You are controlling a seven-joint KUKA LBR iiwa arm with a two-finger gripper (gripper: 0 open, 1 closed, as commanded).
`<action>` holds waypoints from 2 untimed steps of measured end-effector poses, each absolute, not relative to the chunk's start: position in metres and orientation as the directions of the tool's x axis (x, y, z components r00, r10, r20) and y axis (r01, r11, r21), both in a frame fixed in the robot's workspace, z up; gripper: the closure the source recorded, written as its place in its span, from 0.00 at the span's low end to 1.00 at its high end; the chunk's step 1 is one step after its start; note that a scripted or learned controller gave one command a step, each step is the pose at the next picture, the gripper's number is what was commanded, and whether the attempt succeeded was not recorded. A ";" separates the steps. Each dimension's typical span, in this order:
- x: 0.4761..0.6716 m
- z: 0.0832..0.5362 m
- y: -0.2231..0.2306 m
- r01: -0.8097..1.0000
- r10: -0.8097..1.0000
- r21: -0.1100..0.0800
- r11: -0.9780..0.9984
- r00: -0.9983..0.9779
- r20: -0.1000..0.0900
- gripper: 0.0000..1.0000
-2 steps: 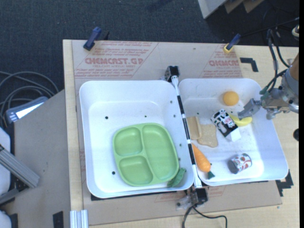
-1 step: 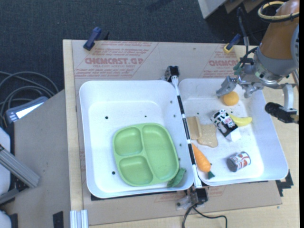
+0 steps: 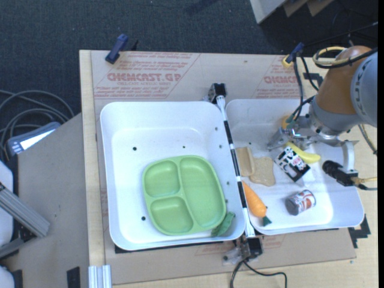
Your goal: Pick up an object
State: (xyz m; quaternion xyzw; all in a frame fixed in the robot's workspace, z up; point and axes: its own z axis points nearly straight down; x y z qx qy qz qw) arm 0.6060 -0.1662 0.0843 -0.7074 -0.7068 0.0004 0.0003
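Fingers I couldn't read; my gripper (image 3: 292, 144) sat low in the right bin (image 3: 342, 218) by the banana (image 3: 307, 156). Nothing looked lifted; pickup remained.

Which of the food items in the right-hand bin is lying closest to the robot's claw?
The yellow banana. It lies right under the gripper, while the carrot, can and bread slices sit farther toward the bin's front.

Arm (image 3: 354, 83) cut off at the right edge, gripper (image 3: 292, 138) fingers too small to read, banana (image 3: 306, 155) partly hidden behind a black-and-white object (image 3: 292, 162)
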 end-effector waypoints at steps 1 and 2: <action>0.555 0.084 -0.170 1.000 1.000 -0.001 -0.001 0.001 0.000 0.00; 0.555 0.095 -0.170 1.000 1.000 0.001 -0.001 0.001 -0.001 1.00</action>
